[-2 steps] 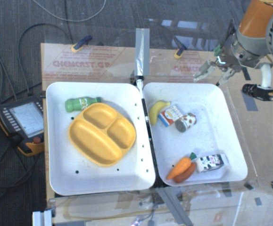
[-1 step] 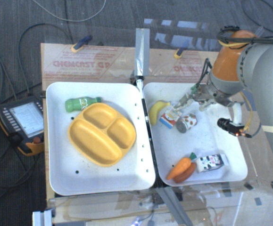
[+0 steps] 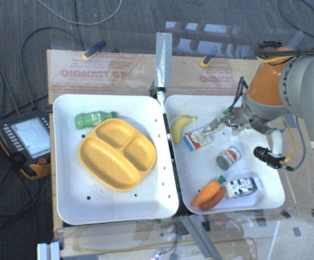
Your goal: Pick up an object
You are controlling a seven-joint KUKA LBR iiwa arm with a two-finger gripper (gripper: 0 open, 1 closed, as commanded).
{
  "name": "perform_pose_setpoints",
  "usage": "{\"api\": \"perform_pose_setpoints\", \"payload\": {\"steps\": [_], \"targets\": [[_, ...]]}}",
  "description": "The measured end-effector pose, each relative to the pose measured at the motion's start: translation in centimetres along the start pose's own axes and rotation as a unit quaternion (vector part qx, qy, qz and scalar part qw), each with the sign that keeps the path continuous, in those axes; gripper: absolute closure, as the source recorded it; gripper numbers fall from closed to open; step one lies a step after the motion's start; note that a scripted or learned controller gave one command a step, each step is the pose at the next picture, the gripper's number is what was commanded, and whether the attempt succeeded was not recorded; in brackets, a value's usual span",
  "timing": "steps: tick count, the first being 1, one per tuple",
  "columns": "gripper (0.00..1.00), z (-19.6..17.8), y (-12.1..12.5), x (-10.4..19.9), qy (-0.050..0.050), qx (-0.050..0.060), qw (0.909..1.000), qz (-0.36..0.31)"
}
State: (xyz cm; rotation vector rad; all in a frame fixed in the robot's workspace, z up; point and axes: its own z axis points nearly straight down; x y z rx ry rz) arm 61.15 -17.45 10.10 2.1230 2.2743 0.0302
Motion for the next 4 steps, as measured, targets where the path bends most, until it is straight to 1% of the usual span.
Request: {"api": "perform_pose_setpoints", "payload": {"steps": [1, 2, 3, 4], "targets": [[0.00, 0.0, -5.6, -1.5, 0.000, 0.001, 1.0000, 0.006], [0.00, -0.2, -9.6, -3.6, 0.004, -0.001, 0.9999, -0.011], [1.00, -0.9, -9.7, -3.7, 0.002, 0.001, 0.9999, -0.012], [1.00, -9.5, -5.7, -2.2, 0.002, 0.018, 0.9966, 0.080]]}}
